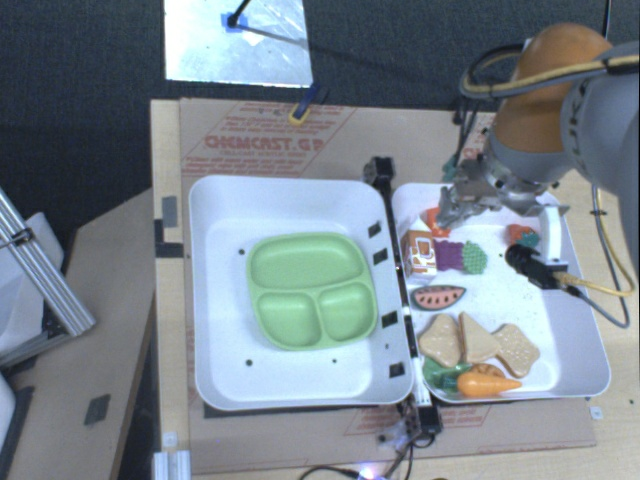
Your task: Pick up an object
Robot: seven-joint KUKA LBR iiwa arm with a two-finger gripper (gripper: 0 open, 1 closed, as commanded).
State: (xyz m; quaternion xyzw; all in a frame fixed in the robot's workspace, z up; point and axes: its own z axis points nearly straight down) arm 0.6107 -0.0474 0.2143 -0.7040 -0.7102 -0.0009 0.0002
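The two-finger gripper (pixel 452 211), whose closure cannot be told, is best lowered squarely onto the purple plastic grape bunch (pixel 460 256) before being lifted.

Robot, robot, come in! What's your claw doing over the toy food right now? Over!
End effector low over right bin's far corner. Nothing seen held. Purple grapes and watermelon slice lie just below. Green tray sits in left bin.

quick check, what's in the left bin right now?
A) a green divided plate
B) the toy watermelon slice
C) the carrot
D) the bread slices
A: the green divided plate lies in the left bin, while the watermelon slice, carrot and bread slices all lie in the right bin.
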